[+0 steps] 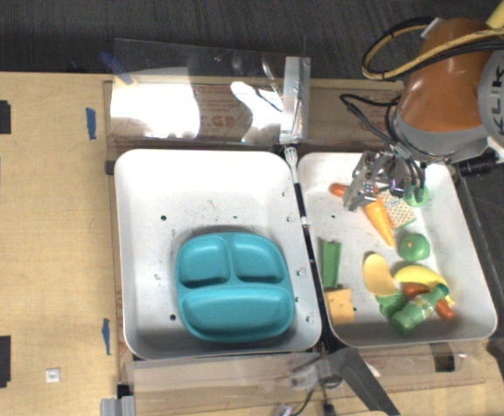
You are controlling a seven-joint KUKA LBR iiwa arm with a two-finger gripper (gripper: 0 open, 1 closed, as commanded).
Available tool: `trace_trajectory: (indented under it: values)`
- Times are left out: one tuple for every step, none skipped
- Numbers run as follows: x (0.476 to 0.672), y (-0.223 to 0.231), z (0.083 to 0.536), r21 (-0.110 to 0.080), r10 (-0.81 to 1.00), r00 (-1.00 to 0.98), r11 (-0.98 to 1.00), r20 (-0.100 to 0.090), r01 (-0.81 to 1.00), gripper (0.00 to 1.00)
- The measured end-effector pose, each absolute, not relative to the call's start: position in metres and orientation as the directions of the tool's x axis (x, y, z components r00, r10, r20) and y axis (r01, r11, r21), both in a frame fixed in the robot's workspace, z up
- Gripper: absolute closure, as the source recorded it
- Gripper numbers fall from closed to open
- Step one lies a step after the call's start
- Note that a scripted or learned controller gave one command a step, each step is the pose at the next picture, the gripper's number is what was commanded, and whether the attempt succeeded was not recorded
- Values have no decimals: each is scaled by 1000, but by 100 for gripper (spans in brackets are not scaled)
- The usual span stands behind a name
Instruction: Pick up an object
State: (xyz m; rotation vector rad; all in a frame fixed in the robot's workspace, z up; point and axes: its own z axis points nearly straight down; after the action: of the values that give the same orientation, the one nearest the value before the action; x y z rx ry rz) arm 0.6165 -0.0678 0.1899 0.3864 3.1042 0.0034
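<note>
Bright, slightly soft picture; glare whitens the clear panel (204, 102) behind the bins.

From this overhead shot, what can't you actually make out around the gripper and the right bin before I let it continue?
- Gripper in the camera view: its metal parts blur together over the carrot, so contact is unclear.
- Red piece: partly behind the gripper, identity unclear.
- Toy pile in the right bin: pieces overlap, so lower ones are hidden.
- Arm: cut off by the right edge.

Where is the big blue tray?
The blue tray sits in the left bin, toward its near edge, across the divider from the green stick and yellow block.
</note>
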Motion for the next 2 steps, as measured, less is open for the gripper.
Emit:
trace_trajectory:
  values:
    - [639, -40, 321, 4, 219, -976, 976, -19, 219, 100]
    - [645, -60, 325, 2, 281, -960, 960, -9, 281, 100]
